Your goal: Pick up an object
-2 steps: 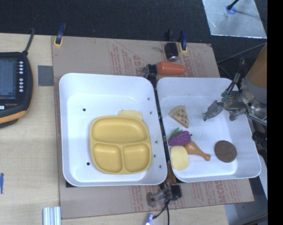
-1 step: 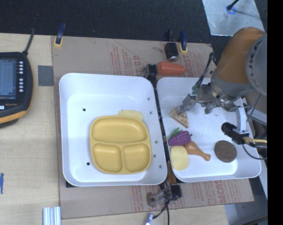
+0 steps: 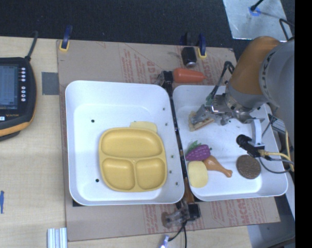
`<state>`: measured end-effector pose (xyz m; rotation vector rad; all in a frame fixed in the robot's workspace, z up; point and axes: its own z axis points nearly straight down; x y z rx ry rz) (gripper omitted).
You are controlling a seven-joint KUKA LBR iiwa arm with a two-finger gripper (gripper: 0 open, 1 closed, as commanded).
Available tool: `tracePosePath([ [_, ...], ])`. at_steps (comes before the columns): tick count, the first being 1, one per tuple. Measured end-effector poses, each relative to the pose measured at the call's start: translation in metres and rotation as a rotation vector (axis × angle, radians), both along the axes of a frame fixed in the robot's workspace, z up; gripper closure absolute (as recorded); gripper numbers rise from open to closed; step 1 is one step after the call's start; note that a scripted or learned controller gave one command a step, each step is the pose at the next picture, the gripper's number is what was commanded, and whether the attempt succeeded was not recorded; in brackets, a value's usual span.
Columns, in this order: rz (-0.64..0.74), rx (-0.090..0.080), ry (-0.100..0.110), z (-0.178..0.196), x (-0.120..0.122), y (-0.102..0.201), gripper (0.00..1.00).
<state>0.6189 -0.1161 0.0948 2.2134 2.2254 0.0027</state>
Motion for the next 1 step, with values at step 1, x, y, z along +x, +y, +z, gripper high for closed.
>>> tracePosePath([
  [1,-0.002,0.001,0.001,-0.0003,0.0390,0.0046,0.00],
])
